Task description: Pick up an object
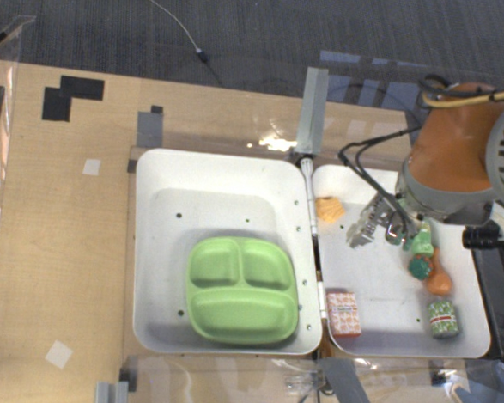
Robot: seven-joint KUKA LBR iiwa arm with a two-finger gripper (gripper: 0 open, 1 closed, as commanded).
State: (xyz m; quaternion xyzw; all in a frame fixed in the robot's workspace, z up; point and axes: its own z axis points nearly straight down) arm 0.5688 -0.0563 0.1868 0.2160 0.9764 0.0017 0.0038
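My gripper hangs over the upper middle of the right bin, its metal fingers pointing down and left, with nothing seen between them. A yellow-orange block lies just to its left near the bin's left wall. A green piece, a dark teal ball and an orange piece lie close together to the right of the gripper. A pink patterned box rests at the bin's front left. A green-and-white can lies at the front right.
The left bin holds a green divided tray toward its front. A metal divider post stands between the bins at the back. The arm's orange band looms over the right bin's back right corner.
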